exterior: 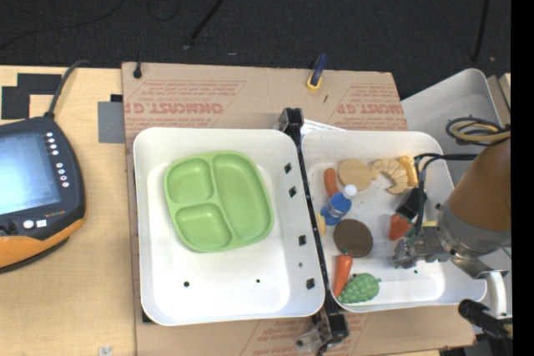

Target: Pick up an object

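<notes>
The right bin holds several small items. An orange sausage shape, a tan disc and a beige and yellow toy lie toward the back. A blue bottle and a dark brown disc sit mid-bin. A carrot and a green bumpy piece lie by the front wall. My gripper is low over the bin floor to the right of the brown disc, just in front of a red-orange piece. The arm's body hides the bin's right part.
The left bin holds a green divided plate. A black divider runs between the bins. A teach pendant lies on the bench at far left. A blue and yellow clamp sits on the cardboard behind the bins.
</notes>
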Controlling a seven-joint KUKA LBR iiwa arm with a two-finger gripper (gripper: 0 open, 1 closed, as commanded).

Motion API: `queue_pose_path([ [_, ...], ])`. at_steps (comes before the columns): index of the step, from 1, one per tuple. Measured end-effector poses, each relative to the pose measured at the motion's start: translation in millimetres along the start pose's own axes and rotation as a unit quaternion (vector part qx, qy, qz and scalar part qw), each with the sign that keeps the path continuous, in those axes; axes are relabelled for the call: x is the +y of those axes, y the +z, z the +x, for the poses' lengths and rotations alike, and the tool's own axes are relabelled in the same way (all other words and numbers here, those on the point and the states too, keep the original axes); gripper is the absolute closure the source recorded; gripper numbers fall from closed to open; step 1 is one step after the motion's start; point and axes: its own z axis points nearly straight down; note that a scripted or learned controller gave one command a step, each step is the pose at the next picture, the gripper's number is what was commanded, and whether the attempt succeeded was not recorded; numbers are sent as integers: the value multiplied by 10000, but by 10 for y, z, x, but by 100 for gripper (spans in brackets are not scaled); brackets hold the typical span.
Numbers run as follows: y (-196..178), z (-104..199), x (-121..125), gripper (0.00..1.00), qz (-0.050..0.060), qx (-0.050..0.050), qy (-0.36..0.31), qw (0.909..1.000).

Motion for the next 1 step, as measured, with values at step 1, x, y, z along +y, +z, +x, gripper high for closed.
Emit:
queue_pose_path([
  [1,-594,-59,22,100,-46,-25,-49,10000],
])
